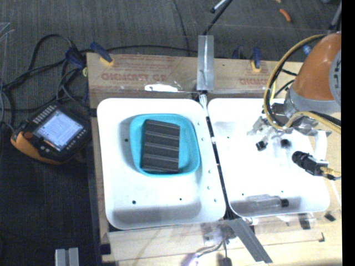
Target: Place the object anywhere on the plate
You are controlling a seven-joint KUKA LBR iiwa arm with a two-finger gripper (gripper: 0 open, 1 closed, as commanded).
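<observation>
Dark carpet surrounds the bench. Left bin (111,204) holds the blue plate (191,148), with the dark ribbed object (161,146) lying flat on it. Gripper (272,143) hovers over the right bin (244,187), fingers parted, nothing between. Judgement: placement achieved; retreat clear without disturbing the plate

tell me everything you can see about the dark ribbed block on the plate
The dark ribbed block is a charcoal-grey rectangle whose top shows three raised bands running across its short side. It looks matte, like rubber or plastic. It lies flat near the middle of the blue plate in the left bin, long side toward the camera, touching only the plate.
</observation>
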